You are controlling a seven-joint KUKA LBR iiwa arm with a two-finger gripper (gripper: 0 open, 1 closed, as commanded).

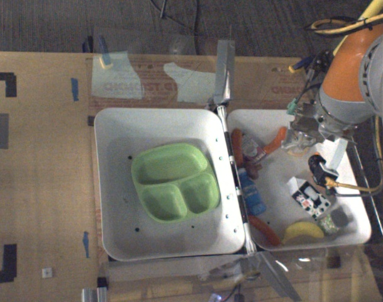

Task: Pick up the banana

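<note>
The yellow banana (302, 231) lies near the front edge of the right bin (358, 228), beside a red sausage-like piece (265, 229). My gripper (299, 141) hangs over the far part of the same bin, well behind the banana and apart from it. It is just right of an orange carrot-like piece (278, 138). The grey arm with its orange band (345, 68) comes in from the upper right. Nothing yellow shows at the gripper.
The left bin (116, 231) holds a green divided plate (174, 181). The right bin also has a red sausage (236, 145), a blue packet (251, 195), a small black-and-white box (309, 197) and a grey block (338, 217). A metal divider (232, 175) separates the bins.
</note>
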